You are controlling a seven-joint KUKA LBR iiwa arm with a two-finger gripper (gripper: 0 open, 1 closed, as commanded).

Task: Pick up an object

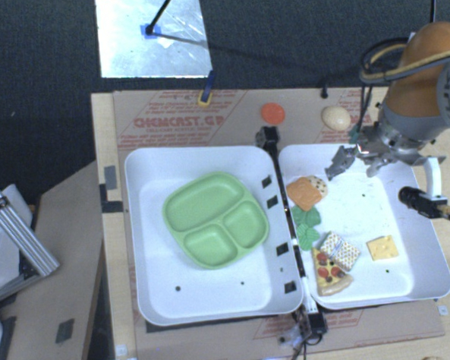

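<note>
Dark carpet surrounds the cardboard-topped bench (183,121), and on it we count two shallow white bins side by side. We see one item in the left bin (152,286): a green divided plate (214,220) with three compartments, lying near its middle.

In the right bin (420,270) we count five small toy foods. One bread-like piece (307,192), orange with a speckled pale top, lies near the bin's upper left corner. Just below it sits one green leafy piece (307,227) against the divider. Lower still we see one checkered packet (341,250) touching one pizza slice (331,273), and one yellow cheese square (382,247) lies well apart to their right.

Outside the bins, beyond their far edge, we count one orange disc (273,114) and one cream egg-shaped object (337,117) on the cardboard.

One gripper (342,161) reaches in from the right, above the upper part of the right bin, just right of the bread-like piece. We see nothing between its fingers, but we cannot tell how far apart they stand.

One silver sheet (152,37) lies on the carpet behind the bench.
</note>
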